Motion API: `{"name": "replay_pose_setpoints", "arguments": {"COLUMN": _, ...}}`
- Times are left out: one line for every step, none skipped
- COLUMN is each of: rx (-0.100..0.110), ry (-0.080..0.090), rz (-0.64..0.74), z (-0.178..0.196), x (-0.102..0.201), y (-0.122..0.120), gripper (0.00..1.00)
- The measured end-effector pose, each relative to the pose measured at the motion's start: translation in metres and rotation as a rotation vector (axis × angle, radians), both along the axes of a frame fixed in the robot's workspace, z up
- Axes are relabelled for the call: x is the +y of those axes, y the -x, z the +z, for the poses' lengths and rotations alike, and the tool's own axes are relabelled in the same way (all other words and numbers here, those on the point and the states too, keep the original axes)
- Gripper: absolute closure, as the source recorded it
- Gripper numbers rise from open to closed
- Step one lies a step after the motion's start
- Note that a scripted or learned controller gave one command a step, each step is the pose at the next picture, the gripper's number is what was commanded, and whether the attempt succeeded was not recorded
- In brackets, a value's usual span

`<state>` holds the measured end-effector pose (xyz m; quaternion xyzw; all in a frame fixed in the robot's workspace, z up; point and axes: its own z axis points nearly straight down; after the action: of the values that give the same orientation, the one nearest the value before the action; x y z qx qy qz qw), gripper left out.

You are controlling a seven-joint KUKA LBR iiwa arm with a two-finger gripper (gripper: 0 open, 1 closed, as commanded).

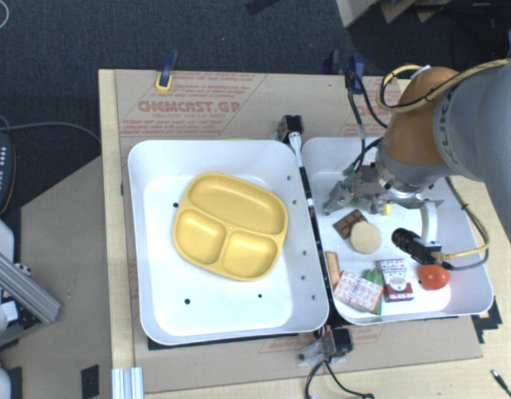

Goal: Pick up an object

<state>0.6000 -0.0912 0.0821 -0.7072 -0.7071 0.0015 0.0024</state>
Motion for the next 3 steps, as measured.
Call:
{"name": "replay_pose_setpoints", "arguments": {"rx": -0.006, "ry": 0.001, "rz": -0.001, "z": 0.013, "x": 0.0, "y": -0.001, "gripper": 1.0}}
{"name": "replay_pose_setpoints", "arguments": {"rx": -0.011, "ry": 0.003, "rz": 0.001, "z": 0.071, "x": -0.003, "y": -0.012, "gripper": 1.0}}
{"name": "replay_pose_setpoints", "arguments": {"rx": -0.012, "ry": 0.002, "rz": 0.001, "z": 0.124, "x": 0.002, "y": -0.004, "gripper": 1.0}}
